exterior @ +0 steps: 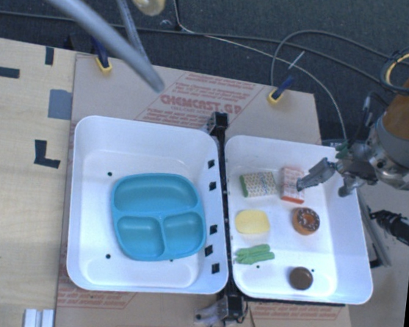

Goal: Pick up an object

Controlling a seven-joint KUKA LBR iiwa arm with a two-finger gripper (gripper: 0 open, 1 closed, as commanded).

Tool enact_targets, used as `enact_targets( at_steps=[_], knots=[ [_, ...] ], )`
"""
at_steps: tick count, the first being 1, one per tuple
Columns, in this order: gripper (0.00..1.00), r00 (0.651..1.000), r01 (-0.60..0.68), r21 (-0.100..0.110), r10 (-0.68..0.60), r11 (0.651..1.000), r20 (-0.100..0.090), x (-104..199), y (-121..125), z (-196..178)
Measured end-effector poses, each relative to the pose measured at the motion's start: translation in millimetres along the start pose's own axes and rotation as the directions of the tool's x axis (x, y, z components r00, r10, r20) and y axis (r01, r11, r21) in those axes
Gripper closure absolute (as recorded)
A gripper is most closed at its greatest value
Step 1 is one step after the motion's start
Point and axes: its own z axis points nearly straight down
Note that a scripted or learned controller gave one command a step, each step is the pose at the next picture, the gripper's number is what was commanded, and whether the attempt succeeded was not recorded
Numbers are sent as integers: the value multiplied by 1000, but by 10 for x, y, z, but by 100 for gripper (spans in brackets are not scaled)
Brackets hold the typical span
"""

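Two shallow white bins are seen side by side on a brown board. In the left bin (pixel 84 181) one blue divided tray (pixel 158 215) is laid, with three compartments counted in it. In the right bin (pixel 342 250) six small objects are counted: one green-speckled square piece (pixel 258 184) near the upper left, one pink-and-white packet (pixel 291 181) just beside it to the right, one orange-rimmed doughnut (pixel 305 221) below the packet, one yellow piece (pixel 252 221) under the speckled square, one green pod-shaped piece (pixel 254 255) below the yellow one, and one dark brown round piece (pixel 300 278) near the lower edge of the bin. The gripper (pixel 330 179) is seen at the upper right of the right bin, reached in from the right, with one dark finger (pixel 314 175) slanted down toward the packet and its tip just beside the packet's right edge. Nothing is seen between the fingers; whether they are apart or together cannot be told from this view. Two yellow clamps (pixel 103 64) (pixel 276 95) are fixed at the far edge of the board, and one black divider strip (pixel 216 190) is set between the two bins.
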Motion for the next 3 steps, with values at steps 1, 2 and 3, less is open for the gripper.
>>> enact_targets(
  at_steps=[1,2,3],
  knots=[
    [0,1000,3,-11,-3,1000,2,4,21,-64],
    [0,1000,4,-6,-4,1000,1,64,2,568],
    [0,1000,3,-7,-3,1000,2,68,-64,1028]
  ],
)
